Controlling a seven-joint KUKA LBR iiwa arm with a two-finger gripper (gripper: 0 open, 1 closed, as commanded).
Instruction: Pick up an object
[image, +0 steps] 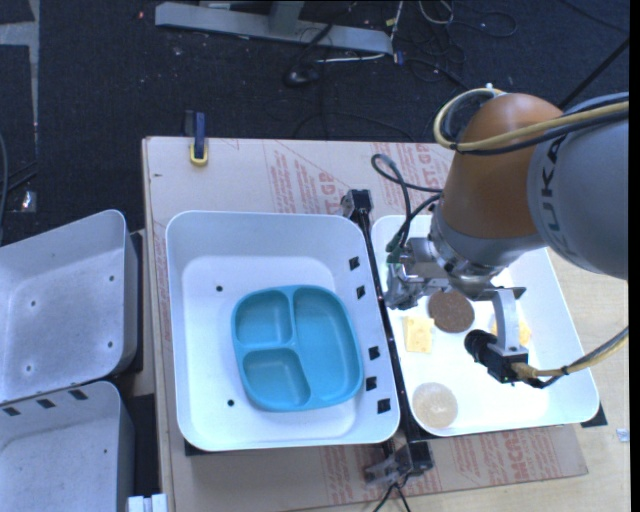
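The gripper (402, 284) hangs low over the upper left part of the right bin (570, 385), close to the wall between the two bins; the arm's grey and orange wrist covers it from above. Just right of it lies a brown round disc (452, 312). A yellow square slice (417, 336) lies directly below the gripper. A pale beige round disc (436, 405) rests near the bin's front edge. A small yellow piece (526, 335) peeks out at the right of the wrist bracket. Nothing is visibly held.
The left bin (200, 250) holds a blue three-compartment plate (296, 346). A black divider with clips (375, 300) runs between the bins. White trays (60, 300) lie off the bench at the left. A blue and yellow clamp (199, 138) sits at the bench's back edge.
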